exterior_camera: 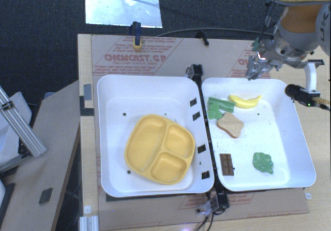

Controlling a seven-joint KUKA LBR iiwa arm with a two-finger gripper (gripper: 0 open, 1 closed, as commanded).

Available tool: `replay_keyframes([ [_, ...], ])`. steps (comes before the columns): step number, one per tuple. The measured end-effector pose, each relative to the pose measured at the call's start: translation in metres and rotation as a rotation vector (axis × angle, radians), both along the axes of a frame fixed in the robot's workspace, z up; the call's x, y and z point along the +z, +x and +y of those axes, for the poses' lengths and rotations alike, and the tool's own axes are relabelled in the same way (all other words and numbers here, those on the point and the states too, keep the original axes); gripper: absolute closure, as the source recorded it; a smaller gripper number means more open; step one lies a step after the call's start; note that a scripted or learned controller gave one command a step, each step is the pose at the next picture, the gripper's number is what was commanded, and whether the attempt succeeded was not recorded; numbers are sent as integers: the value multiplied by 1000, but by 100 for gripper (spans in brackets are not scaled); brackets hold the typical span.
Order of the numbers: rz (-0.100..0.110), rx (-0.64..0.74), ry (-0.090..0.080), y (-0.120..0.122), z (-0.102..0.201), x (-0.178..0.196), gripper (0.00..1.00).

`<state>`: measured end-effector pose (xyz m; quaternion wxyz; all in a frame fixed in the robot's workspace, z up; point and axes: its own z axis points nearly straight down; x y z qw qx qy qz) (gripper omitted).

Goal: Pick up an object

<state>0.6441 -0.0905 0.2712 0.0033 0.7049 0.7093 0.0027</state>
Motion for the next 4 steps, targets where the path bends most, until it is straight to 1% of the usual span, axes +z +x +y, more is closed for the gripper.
replay_keyframes([
  [1, 9, 1, 2, -19, 43, -18, 100],
  [2, 9, 2, 3, -45, 87, -14, 100],
  [3, 10, 2, 2, -69, 142, -24, 100],
  [4, 10, 1, 2, -98, 181, -26, 100],
])
